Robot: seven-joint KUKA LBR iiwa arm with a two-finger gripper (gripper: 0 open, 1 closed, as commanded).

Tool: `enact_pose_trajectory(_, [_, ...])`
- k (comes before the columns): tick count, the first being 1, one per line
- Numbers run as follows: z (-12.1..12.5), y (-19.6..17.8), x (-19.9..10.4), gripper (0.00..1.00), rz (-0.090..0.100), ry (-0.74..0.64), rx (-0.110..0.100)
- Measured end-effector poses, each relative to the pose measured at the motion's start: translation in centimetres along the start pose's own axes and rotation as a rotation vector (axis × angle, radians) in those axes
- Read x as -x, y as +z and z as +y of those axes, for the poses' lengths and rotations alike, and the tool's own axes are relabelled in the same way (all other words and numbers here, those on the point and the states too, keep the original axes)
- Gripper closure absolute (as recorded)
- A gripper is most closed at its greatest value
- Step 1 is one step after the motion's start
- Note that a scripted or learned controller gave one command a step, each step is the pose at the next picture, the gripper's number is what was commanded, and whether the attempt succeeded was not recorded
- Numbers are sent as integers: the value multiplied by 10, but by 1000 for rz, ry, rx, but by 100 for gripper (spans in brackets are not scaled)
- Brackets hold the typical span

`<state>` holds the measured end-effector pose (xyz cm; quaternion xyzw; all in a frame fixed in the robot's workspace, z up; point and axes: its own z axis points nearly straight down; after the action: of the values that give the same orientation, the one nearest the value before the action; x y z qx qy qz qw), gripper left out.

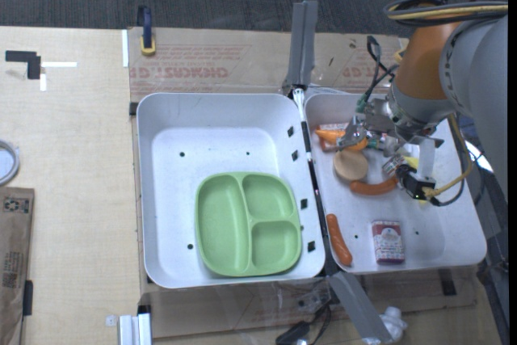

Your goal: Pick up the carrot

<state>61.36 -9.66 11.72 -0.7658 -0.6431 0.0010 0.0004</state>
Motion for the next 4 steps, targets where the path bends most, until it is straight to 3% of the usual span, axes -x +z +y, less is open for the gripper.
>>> enact_pose_trajectory(1, [20,-15,-2,0,0,1,2])
enact_pose_trajectory(2, [31,1,-2,0,-1,-84,43])
enact_pose_trajectory(3, [30,1,-2,0,-4,-193,44])
enact_pose_trajectory(4, [33,-11,-1,100,-7,-193,57])
